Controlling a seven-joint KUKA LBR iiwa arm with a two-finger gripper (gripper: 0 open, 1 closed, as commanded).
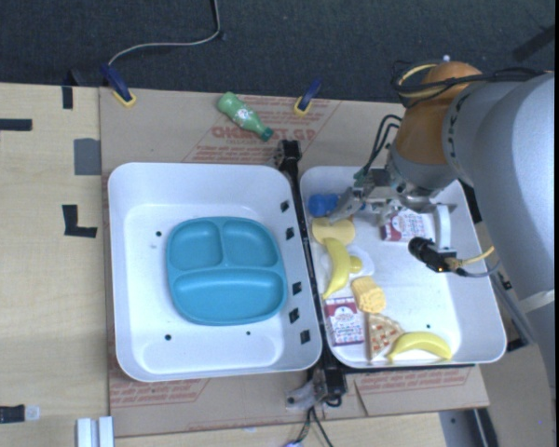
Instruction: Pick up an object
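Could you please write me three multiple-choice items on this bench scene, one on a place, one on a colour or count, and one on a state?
1. Where does the green bottle lie?
A. In the left bin
B. In the right bin
C. On the cardboard behind the bins

2. What colour is the divided plate in the left bin?
A. Blue
B. Red
C. Yellow

3. How does the divided plate sit?
A. Propped on its edge against the bin wall
B. Flat, hollows facing up
C. Turned upside down

Answers:
1 C, the bottle rests on the cardboard past the bins' far rims, outside both.
2 A, the plate is light blue against the white bin.
3 B, its three hollows face the camera and it lies flat on the bin floor.
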